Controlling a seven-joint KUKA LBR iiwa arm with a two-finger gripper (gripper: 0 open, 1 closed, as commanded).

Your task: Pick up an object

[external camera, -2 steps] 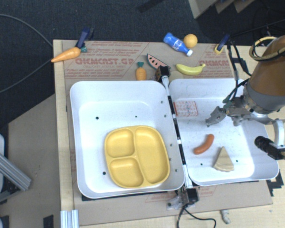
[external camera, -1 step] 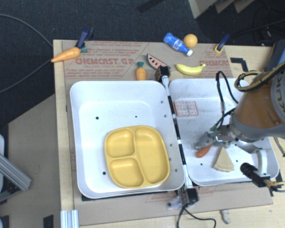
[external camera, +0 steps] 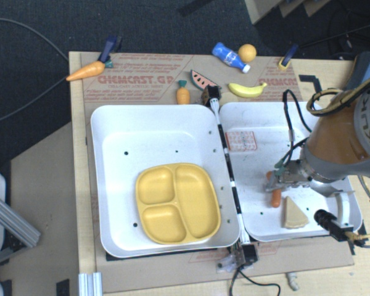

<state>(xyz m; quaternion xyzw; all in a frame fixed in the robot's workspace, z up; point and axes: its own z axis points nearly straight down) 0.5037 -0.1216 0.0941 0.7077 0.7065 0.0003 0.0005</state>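
Observation:
The right bin (external camera: 259,125) holds a small orange-red sausage-shaped piece (external camera: 275,197) and, just right of it, a tan wedge like a bread slice (external camera: 294,215). My gripper (external camera: 283,177) is low in this bin, directly above the upper end of the sausage piece and touching or nearly touching it. The arm's grey and orange body covers the right side of the bin. The left bin (external camera: 111,128) holds a yellow divided plate (external camera: 176,202).
Behind the bins on the bench lie a carrot (external camera: 86,71), a watermelon slice (external camera: 200,79), a small orange toy (external camera: 183,95), a blue bottle (external camera: 229,57), an orange (external camera: 247,52) and a banana (external camera: 246,90). A printed label (external camera: 242,141) lies in the right bin.

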